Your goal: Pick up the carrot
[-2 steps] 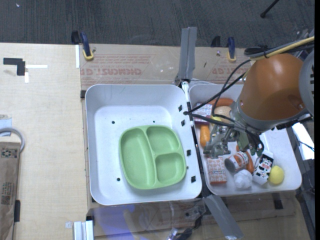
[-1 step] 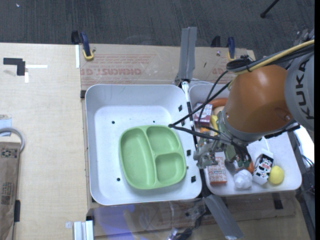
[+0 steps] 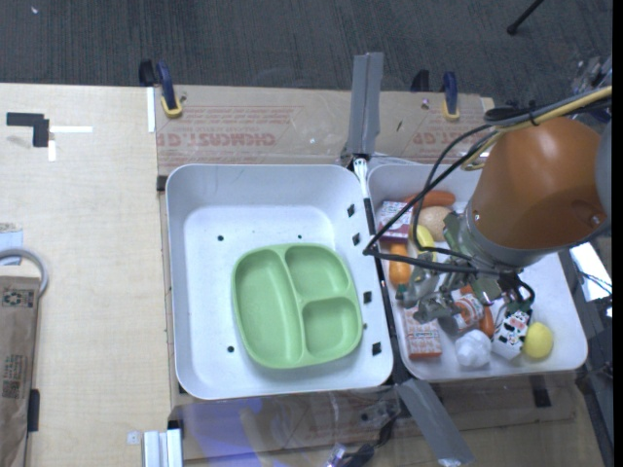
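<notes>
The carrot (image 3: 399, 269) appears to be the small orange piece in the right bin (image 3: 569, 343), near its left wall and just beside a yellow banana-like toy (image 3: 424, 234); another orange-red item (image 3: 438, 200) lies further back, so the identification is a judgement. The tool (image 3: 435, 298) hangs low over the clutter just right of the carrot, and whether it is open or closed cannot be told, since cables and the arm's orange band (image 3: 538, 185) crowd it. The carrot looks like light, stiff, smooth plastic, liable to slip or roll; gripping across its thicker middle seems safest. The green divided plate (image 3: 297, 305) sits in the left bin (image 3: 195, 261).
</notes>
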### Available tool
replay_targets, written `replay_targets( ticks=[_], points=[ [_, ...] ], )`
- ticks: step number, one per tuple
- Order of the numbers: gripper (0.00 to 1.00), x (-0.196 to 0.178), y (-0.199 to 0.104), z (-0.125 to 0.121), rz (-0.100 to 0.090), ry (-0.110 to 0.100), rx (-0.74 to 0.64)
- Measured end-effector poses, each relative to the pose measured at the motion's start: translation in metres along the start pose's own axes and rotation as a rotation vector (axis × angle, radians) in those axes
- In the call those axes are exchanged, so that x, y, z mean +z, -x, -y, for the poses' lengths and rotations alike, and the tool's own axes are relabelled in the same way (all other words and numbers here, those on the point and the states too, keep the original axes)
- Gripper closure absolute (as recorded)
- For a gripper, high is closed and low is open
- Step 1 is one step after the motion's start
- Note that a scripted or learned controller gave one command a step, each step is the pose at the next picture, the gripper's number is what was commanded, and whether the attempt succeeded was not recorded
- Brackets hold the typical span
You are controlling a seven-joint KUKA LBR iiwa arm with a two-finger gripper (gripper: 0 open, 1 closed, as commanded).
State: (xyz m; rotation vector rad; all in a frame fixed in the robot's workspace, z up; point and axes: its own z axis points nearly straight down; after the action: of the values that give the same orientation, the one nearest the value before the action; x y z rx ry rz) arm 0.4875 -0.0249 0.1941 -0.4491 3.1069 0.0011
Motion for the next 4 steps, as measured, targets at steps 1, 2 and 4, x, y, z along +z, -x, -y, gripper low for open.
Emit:
replay_targets(
  ticks=[1, 2, 4],
  points=[
    [1.00, -0.004, 0.023, -0.062, -0.002, 0.000, 0.154],
    [1.00, -0.003, 0.058, -0.118, 0.000, 0.002, -0.290],
    [1.00, -0.023, 0.033, -0.019, 0.000, 0.000, -0.162]
  ],
)
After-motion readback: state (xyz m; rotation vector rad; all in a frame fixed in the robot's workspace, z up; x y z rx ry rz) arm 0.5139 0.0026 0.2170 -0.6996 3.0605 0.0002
